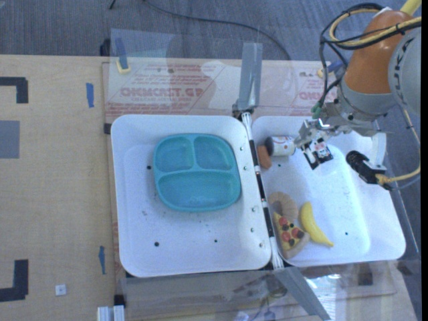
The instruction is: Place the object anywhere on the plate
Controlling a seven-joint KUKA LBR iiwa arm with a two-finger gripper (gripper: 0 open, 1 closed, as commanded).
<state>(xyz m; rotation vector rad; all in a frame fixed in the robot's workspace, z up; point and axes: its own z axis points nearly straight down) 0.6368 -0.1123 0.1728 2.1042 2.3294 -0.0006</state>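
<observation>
Your gripper, finger state indiscernible, hovers near the right bin's far edge; the banana lies well apart, toward its near edge.

A turquoise three-compartment plastic plate gives the main colour, lying in a shallow white bin speckled with small dark dots. In the second white bin, to the plate's right, lie a yellow toy banana, a toy pizza slice with tan crust and red and dark toppings, and a small white cylinder beside an orange piece. The bench left of the plate is pale wood with black corner marks and blue tape.
</observation>
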